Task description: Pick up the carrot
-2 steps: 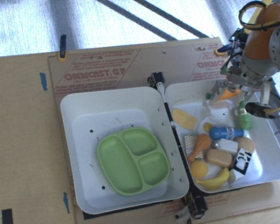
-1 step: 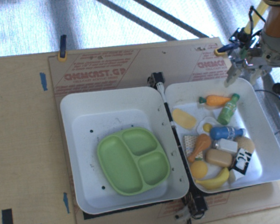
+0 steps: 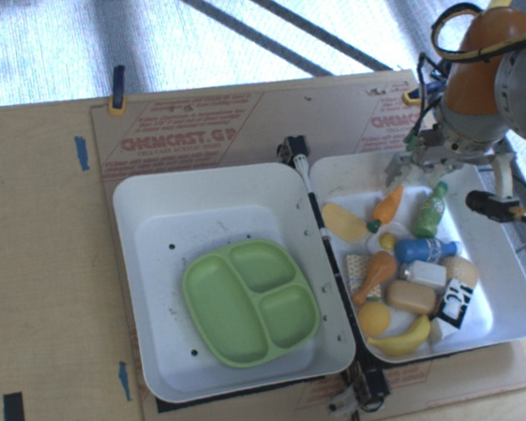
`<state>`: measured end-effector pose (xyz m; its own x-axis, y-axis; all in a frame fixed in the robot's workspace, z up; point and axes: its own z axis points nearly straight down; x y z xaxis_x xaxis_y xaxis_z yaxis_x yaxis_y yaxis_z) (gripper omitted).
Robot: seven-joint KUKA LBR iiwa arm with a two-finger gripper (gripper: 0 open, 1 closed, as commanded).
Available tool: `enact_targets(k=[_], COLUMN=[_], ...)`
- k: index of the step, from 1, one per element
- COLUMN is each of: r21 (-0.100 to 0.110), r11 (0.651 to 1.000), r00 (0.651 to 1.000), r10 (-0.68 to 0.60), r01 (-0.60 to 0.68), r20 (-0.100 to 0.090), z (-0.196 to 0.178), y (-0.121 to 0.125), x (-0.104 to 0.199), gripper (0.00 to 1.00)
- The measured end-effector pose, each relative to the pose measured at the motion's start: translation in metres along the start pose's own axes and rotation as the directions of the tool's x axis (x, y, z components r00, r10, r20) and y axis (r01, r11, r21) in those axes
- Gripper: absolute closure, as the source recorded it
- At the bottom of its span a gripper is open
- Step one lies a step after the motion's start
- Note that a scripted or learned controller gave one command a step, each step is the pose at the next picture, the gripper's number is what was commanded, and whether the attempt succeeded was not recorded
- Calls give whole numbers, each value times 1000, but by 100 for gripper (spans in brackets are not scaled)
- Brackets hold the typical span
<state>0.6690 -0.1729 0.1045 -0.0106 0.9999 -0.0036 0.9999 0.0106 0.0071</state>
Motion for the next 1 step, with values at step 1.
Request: enact_targets(k=[1], r21=[2], r11=[998], r00=[998], r10=[69], r01=[-69], r20=[-3], z=[15], y=[-20], x=[33], gripper=[0])
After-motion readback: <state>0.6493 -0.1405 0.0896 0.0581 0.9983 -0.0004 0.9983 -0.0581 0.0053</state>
